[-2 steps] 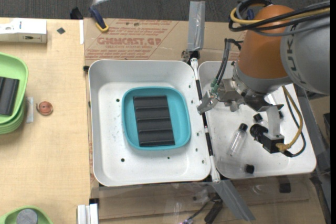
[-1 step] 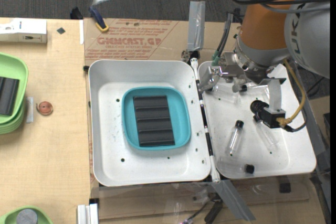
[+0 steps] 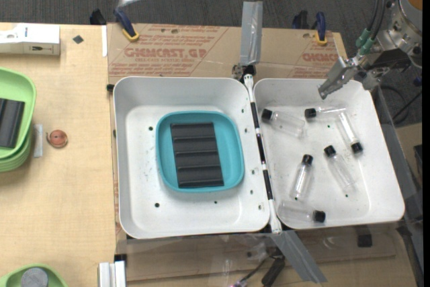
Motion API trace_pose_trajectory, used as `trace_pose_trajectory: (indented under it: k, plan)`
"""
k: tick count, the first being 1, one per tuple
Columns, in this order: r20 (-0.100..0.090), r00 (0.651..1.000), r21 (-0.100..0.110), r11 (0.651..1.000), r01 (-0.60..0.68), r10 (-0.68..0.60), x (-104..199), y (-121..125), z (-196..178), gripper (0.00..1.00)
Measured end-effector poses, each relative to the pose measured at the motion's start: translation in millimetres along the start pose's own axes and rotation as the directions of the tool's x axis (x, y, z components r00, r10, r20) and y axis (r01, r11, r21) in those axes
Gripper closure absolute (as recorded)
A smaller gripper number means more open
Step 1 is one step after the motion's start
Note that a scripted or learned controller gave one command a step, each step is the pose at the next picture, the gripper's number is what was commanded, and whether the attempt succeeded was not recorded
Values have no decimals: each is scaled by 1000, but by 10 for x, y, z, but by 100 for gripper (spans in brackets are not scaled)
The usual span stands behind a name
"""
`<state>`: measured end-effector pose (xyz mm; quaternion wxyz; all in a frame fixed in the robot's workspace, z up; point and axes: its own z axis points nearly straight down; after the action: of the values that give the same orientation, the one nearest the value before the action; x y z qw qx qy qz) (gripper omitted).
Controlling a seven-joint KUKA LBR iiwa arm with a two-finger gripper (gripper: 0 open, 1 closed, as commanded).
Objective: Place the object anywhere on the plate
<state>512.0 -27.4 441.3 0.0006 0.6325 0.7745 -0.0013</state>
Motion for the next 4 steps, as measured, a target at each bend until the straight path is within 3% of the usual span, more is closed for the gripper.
trace_pose_trajectory:
  k: [1, 2, 3, 4]
  plan:
    - [0, 1000, 1, 1000, 2, -2, -761, 409, 10, 0]
    - [0, 988, 0, 988, 157, -157, -1648, 757, 111, 0]
    - [0, 1000, 0, 1000, 16, -16, -2186, 1062, 14, 0]
    - [0, 1000, 0, 1000, 16, -16, -2182, 1064, 16, 0]
